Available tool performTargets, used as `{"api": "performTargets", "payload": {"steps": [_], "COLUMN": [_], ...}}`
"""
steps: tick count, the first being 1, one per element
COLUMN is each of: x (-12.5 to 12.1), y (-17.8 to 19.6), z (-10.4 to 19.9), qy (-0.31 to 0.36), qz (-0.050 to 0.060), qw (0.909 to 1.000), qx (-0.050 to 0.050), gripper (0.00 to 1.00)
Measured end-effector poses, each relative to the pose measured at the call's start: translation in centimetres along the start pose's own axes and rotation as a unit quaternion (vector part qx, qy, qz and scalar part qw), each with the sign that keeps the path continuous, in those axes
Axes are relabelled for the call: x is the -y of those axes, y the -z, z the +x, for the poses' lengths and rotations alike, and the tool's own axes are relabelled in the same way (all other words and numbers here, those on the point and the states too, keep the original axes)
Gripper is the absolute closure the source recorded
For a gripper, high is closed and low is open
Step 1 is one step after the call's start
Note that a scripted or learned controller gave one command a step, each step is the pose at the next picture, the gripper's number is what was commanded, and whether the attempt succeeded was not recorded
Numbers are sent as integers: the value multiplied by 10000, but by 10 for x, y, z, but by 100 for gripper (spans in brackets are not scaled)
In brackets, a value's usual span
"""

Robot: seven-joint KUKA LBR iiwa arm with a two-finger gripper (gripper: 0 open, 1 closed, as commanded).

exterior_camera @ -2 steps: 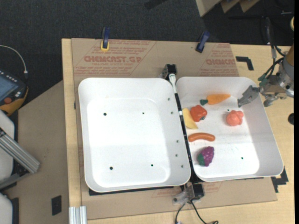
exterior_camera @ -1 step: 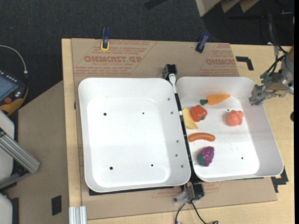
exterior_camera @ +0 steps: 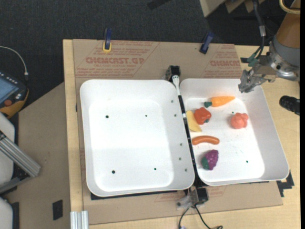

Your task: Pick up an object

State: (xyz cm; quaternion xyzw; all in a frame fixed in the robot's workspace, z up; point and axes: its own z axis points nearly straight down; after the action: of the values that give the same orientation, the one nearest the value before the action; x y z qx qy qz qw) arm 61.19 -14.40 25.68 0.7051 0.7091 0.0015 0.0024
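The right bin [exterior_camera: 274, 149] holds several toy foods: an orange carrot [exterior_camera: 221, 100], a red pepper [exterior_camera: 202, 115] against a yellow piece [exterior_camera: 193, 123], a pink-red strawberry [exterior_camera: 239, 120], a sausage [exterior_camera: 205, 140] and purple grapes [exterior_camera: 210, 159]. My gripper [exterior_camera: 248, 84] hangs over the bin's far right corner, up and to the right of the carrot, apart from every toy. I see nothing between its fingers.
The left bin [exterior_camera: 95, 128] lies beside the right one, with a black hinge strip [exterior_camera: 183, 120] between them. Both rest on a cardboard sheet [exterior_camera: 143, 56] held by blue clamps [exterior_camera: 107, 36] at the back. The arm's orange band [exterior_camera: 290, 30] is at the far right.
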Motion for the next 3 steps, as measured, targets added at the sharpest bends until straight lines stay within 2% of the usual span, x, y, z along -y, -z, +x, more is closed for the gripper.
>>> {"api": "performTargets", "payload": {"steps": [1, 2, 3], "x": [64, 45, 113], "y": [88, 53, 26], "z": [0, 88, 69], "qy": [-35, 17, -48], "qz": [-10, 47, 68], "qw": [10000, 10000, 10000], "qx": [2, -23, -14], "gripper": [100, 100, 100]}}
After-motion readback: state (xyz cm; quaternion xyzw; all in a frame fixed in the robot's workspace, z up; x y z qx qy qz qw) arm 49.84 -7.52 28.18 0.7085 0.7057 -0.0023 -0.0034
